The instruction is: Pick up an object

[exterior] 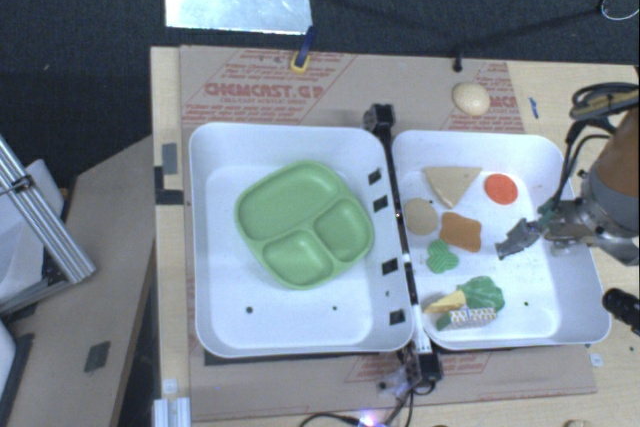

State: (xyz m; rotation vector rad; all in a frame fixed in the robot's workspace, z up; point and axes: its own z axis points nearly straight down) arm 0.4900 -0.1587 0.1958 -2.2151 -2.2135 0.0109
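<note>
At the right of the frame, the claw [521, 240] is seen above the right bin [560, 315], apparently clear of the orange block [461, 231]; its grip cannot be told.

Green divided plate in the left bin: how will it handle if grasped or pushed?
The green divided plate looks like moulded plastic, so probably stiff and light. Its glossy surface may slip under the hand. It lies flat in the left bin, so it likely slides rather than tips.
</note>
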